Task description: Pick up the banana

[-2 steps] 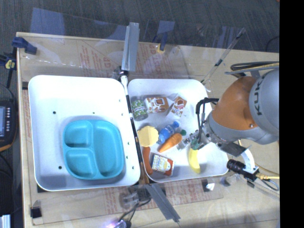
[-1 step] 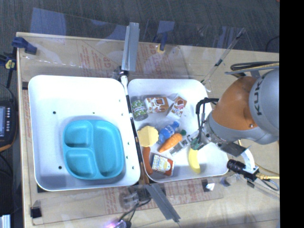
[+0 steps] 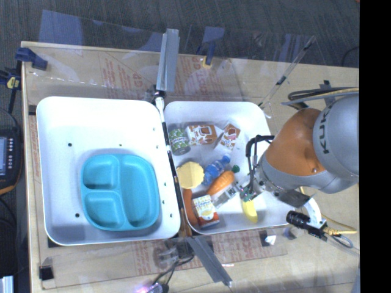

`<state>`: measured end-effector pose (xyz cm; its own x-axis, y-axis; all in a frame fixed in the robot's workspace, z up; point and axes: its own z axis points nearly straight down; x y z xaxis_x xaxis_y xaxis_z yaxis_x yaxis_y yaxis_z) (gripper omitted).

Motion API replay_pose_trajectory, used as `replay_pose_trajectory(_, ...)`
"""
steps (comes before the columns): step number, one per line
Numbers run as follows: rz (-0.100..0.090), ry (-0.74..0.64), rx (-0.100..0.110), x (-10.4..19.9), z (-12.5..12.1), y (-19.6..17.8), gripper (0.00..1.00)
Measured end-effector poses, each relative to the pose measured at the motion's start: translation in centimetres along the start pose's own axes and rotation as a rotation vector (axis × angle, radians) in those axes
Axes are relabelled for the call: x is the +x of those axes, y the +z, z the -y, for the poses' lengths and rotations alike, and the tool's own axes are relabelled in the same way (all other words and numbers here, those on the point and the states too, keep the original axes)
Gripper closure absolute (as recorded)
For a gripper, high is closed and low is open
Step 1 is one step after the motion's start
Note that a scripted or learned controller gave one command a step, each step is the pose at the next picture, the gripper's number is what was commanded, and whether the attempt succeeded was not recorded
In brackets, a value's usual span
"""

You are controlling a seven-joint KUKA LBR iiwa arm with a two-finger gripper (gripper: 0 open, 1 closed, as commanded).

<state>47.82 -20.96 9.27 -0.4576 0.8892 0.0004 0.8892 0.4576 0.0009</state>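
Just left of the pincer (image 3: 246,194), the right bin (image 3: 259,116) is crowded. A carrot (image 3: 221,182) lies at a slant closest to it, with a blue bottle (image 3: 215,170) touching the carrot's upper side and a round yellow thing (image 3: 190,175) further left. Below the carrot sits a small orange carton (image 3: 204,209) with a pale label. Higher up and further from the pincer stand a green can (image 3: 179,140), a brown packet (image 3: 202,134) and a small red-and-white box (image 3: 229,135), in a row along the bin's far part. The left bin (image 3: 55,112), well away to the left, bears a blue tray (image 3: 120,192) with 3 compartments.

The grey arm (image 3: 336,142) comes in from the right, its orange band (image 3: 293,148) above the wrist, and bends down into the right bin's near right part. The wrist points down and to the left, with a black cable (image 3: 250,148) looping above it. The pincer's tip sits low among the things, and I cannot tell how far its fingers stand apart or whether they grip anything.

The banana (image 3: 248,209) is a short yellow piece, lying directly below the pincer and just beside it, near the bin's front wall. Its upper end is partly hidden by the tool. It lies apart from the carton to the left.
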Motion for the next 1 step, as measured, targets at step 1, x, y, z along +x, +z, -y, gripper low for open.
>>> replay_pose_trajectory(1,-0.001,-0.005,0.001,0.01,-0.09,-0.94,1.0)
